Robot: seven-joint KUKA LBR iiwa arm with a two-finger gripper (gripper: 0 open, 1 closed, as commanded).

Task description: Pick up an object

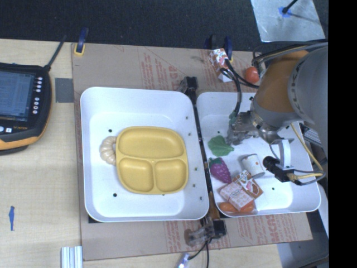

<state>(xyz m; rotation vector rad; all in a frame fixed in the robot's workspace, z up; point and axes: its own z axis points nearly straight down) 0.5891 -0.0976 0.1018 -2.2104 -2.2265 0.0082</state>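
Observation:
My gripper (239,134) reaches down into the right bin (212,108), just right of a green leaf-shaped toy (220,146). Its fingers are hidden under the wrist. In the same bin lie a purple grape bunch (220,170), a small white cup (250,163), a red and white snack packet (240,190) and an orange piece (227,208) at the front wall. Nothing shows between the fingers.
The left bin (95,110) holds a yellow divided plate (152,159) with a beige shell-like toy (107,149) at its left side. A teach pendant (19,105) lies at the far left. Black cables (290,175) trail over the right bin's right part.

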